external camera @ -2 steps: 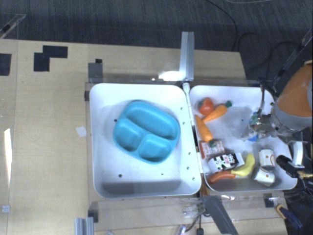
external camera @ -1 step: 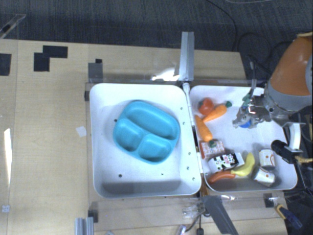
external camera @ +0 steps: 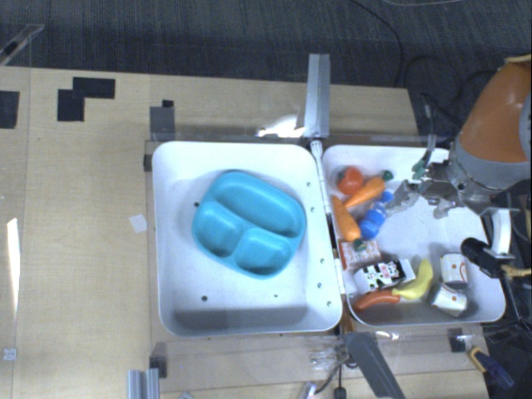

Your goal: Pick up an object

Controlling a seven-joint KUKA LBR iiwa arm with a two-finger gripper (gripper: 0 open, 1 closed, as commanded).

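Observation:
The right bin (external camera: 490, 310) holds a heap of small things. An orange-red ball (external camera: 350, 177) and a carrot (external camera: 367, 191) lie at its back left, with a small blue bottle (external camera: 374, 219) just in front of them. A second long orange piece (external camera: 344, 217) runs along the left wall. Nearer the front lie a printed box (external camera: 376, 273), a yellow banana (external camera: 418, 283) and a red pepper (external camera: 376, 301). Two white cups (external camera: 452, 269) sit at the front right. My gripper (external camera: 426, 191) hangs over the bin's back right part, right of the carrot, with nothing seen in it.
The left bin (external camera: 174, 223) holds a blue divided plate (external camera: 248, 222). A metal post (external camera: 318, 94) stands behind the wall between the two bins. The grey arm with its orange band (external camera: 497, 119) reaches in over the right bin's far right corner.

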